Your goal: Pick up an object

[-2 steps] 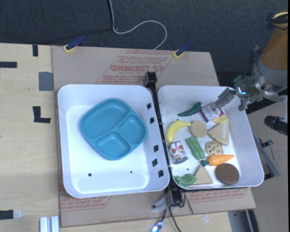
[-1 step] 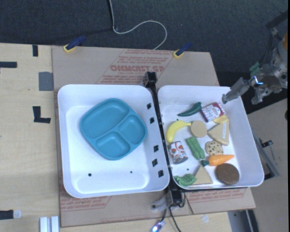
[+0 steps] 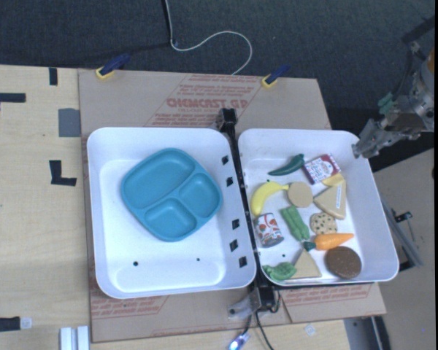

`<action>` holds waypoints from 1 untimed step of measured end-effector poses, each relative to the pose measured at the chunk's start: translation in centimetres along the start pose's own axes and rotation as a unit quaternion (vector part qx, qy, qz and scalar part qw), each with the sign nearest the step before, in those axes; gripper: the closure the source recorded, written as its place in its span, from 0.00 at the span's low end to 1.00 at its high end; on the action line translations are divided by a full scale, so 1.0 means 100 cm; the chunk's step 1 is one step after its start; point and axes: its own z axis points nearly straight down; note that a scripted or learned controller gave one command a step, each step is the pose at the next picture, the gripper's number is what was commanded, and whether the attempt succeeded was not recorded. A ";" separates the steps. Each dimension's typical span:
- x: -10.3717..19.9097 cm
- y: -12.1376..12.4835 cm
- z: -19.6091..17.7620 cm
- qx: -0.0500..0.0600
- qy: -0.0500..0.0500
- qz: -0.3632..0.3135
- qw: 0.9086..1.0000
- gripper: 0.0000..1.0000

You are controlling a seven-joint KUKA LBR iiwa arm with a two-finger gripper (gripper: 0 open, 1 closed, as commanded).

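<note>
Claw [image 3: 369, 143] sits at the upper right, just outside the right bin's [image 3: 379, 217] top-right corner, above the rim, nothing between it and the toys. Can't tell whether it's apart or together; too small and blurred.

Left bin [image 3: 102, 217]: blue 3-compartment plate [image 3: 171, 193], lying a bit rotated, near the middle.

Right bin holds the toy food, all loose on the floor:
- dark green pepper [image 3: 287, 166] near the top, w/ a small red-and-white packet [image 3: 320, 169] just beside it on the right
- banana [image 3: 265, 194] on the left, round tan biscuit [image 3: 301, 194] touching its tip
- cheese wedge [image 3: 334, 199] right of the biscuit
- green bean pod [image 3: 294, 222] mid-bin, small can [image 3: 269, 229] to its left
- choc-chip cookie [image 3: 321, 222], carrot [image 3: 328, 241] just below it
- brown round disc [image 3: 344, 262] at the bottom right, tan wedge [image 3: 306, 265] and a green leafy piece [image 3: 280, 272] at the bottom left

Bins rest on a cardboard sheet [image 3: 197, 97] on the table [image 3: 29, 195].
</note>
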 end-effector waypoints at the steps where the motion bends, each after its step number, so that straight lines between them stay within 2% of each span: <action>1: 0.005 -0.034 -0.113 -0.006 -0.001 0.001 1.000 1.00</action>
